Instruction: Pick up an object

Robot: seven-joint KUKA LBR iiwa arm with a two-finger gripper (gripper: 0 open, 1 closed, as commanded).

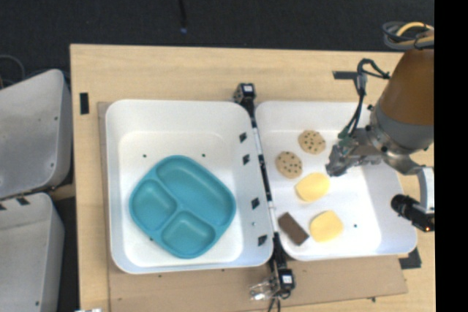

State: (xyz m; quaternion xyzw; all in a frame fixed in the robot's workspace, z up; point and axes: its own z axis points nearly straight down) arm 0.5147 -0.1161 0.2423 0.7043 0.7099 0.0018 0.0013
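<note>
1. Gripper (338, 161) low over the right bin (365, 245), just beside the upper yellow piece (312, 187) at its upper right corner; nothing visibly between the tips, and impossible to tell whether open or closed (too dark and small at this slant).
2. Nearest target: that upper yellow piece, lying flat near the middle of the right bin, with a second yellow piece (326, 226) below it and a brown bar (293, 229) near the bin's left wall.
3. Probably light, smooth and fairly stiff, like toy food (a judgement from the rounded, glossy look); likely to slide on the bin floor if nudged off-centre.
4. Best taken across the narrow sides, centred, coming straight down.
5. Two cookies (289, 164) just above: flat and thin, harder to pinch.
6. Blue divided plate (183, 206) in the left bin (117, 157), well apart.
</note>
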